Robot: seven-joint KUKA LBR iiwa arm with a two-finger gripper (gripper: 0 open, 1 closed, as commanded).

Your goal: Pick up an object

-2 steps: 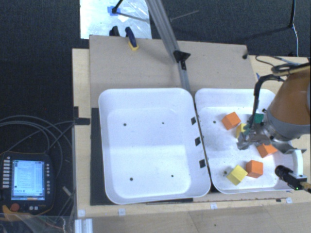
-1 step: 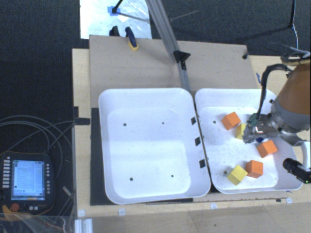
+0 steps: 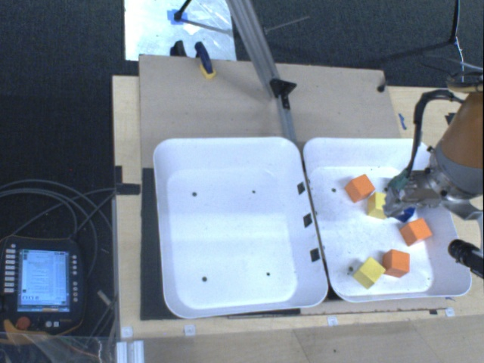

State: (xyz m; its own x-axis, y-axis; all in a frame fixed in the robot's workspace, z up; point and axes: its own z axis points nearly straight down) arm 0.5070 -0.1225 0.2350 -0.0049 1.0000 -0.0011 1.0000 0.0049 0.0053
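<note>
Several small blocks lie in the right bin (image 3: 333,278). An orange block (image 3: 360,187) sits toward the back, with a yellow block (image 3: 376,205) just right of it. Another orange block (image 3: 415,231) lies further right, and a third orange block (image 3: 396,262) rests near the front beside a second yellow block (image 3: 369,272). My gripper (image 3: 398,200) is down in this bin, right next to the first yellow block, with a blue block (image 3: 407,215) partly hidden under it. The wrist hides the fingertips.
The left bin (image 3: 170,203) stands beside the right one, sharing a middle edge with black clips. A slanted metal pole (image 3: 257,44) crosses above the bench's back. A teach pendant (image 3: 41,282) and cables lie on the floor at left.
</note>
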